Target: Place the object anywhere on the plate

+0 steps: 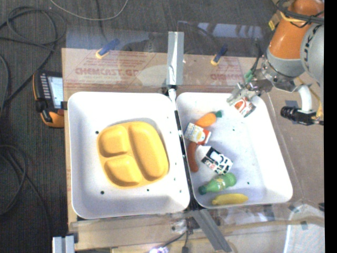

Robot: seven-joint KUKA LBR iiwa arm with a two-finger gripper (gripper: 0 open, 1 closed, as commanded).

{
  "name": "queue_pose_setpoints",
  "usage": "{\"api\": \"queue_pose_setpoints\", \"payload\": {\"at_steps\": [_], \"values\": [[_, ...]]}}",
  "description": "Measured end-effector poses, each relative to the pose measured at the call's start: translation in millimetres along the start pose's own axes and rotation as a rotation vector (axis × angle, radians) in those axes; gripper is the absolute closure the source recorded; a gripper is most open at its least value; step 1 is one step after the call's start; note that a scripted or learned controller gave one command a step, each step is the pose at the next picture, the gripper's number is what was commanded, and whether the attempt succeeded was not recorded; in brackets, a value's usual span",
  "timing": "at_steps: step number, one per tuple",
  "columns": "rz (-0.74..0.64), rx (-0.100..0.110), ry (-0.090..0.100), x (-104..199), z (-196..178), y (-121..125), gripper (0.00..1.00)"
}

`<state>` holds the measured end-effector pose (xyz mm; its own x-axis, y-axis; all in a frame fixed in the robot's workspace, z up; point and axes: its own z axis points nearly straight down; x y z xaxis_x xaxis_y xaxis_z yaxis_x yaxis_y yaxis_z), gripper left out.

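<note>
The yellow divided plate (pixel 133 153) lies in the left bin (pixel 84 194), with nothing on it. My gripper (pixel 243 99) hangs over the far right corner of the right bin (pixel 276 157). It is shut on a small red-and-white carton (pixel 244 107), which sticks out below the fingertips, lifted above the bin floor. The plate is far to the left of the gripper, across the divider between the bins.
In the right bin lie a carrot (pixel 206 119), an orange-and-white juice carton (pixel 197 134), a brown sausage (pixel 192 157), a black-and-white carton (pixel 217 161), a green bottle (pixel 218 184) and a banana (pixel 229 198). A metal post (pixel 175 57) rises behind the divider.
</note>
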<state>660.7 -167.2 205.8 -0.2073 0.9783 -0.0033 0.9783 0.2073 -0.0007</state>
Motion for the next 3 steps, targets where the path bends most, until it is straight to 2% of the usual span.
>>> {"api": "queue_pose_setpoints", "payload": {"at_steps": [1,2,3], "values": [[-0.187,-0.001,0.003,71,-15,5,1.0],[-0.162,0.0,0.004,155,-32,-10,1.0],[-0.554,-0.001,0.004,215,-8,-56,1.0]]}}
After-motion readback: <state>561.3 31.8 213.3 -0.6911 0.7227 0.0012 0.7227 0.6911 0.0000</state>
